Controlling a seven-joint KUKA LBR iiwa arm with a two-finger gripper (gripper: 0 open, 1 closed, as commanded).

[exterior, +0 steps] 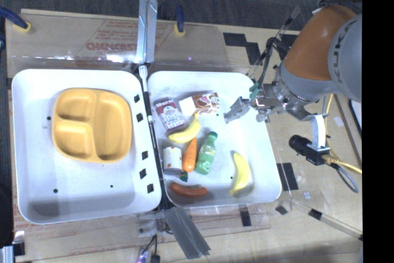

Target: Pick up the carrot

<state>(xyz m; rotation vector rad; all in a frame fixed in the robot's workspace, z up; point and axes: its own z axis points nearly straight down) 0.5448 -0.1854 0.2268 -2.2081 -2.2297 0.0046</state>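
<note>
we saw a wooden bench [203, 40] on dark carpet bearing two white bins, the left bin [31, 132] holding a yellow divided plate [92, 124]. the carrot [189, 154] lay in the right bin [261, 151] between a banana [186, 131] and a green bottle [206, 153], untouched. the gripper [236, 111] hung over that bin's upper right, holding nothing; we could not tell how far its fingers were parted.

Before you, the pale wooden desk [203, 34] carries two shallow white plastic bins side by side, touching: the left bin [31, 151] and the right bin [266, 151]. Black tape strips [286, 175] lie on the desk just right of the right bin.
</note>
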